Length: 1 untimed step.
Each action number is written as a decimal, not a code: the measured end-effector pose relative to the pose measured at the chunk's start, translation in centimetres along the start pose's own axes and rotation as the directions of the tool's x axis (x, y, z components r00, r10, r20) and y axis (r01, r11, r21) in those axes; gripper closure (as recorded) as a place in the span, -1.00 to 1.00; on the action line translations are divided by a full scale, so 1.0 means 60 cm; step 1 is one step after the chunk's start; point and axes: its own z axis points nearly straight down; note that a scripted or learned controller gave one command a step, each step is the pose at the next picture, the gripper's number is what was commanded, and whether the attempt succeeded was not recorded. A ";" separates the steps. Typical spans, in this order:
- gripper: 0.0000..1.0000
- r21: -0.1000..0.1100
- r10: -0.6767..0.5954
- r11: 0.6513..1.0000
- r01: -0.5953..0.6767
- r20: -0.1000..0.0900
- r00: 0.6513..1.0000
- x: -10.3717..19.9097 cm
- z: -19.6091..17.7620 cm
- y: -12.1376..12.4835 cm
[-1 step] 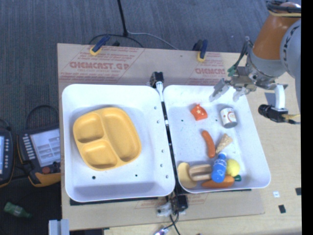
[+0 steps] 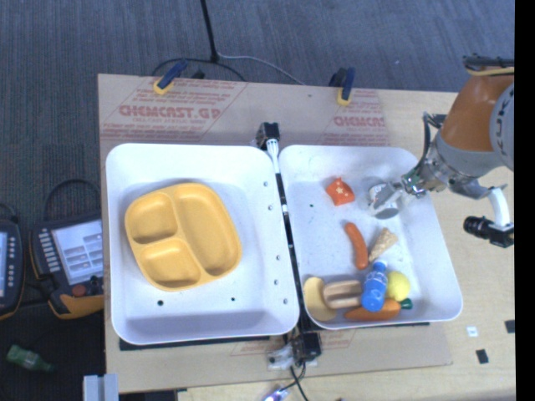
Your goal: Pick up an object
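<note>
The arm's gripper [image 2: 386,195] hangs low over the right bin [image 2: 418,159], toward its one-o'clock corner, and from this slant I cannot tell how it is set or whether anything is in it. The nearest candidate is an orange-red toy piece [image 2: 339,191] at nine o'clock from the gripper, just beside it but apart. An orange sausage-like piece [image 2: 357,244] and a tan cone [image 2: 383,242] lie at about six o'clock, near each other. The rest crowd the bin's six-o'clock wall, probably having slid there: a small blue bottle [image 2: 375,284], a yellow lemon-shaped toy [image 2: 399,286], a carrot [image 2: 372,312], and a toy hot dog bun [image 2: 334,295]. Loose, separate items look easier to take than that pile. The left bin [image 2: 125,161] holds a yellow divided plate [image 2: 181,234], lying flat. The brown board [image 2: 251,107] under both bins, clamped at its twelve-o'clock edge, carries red print reading "CHEMCAST GP".
</note>
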 end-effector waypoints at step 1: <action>-1.00 -0.002 -0.063 0.998 0.063 0.002 0.998 0.024 0.043 0.033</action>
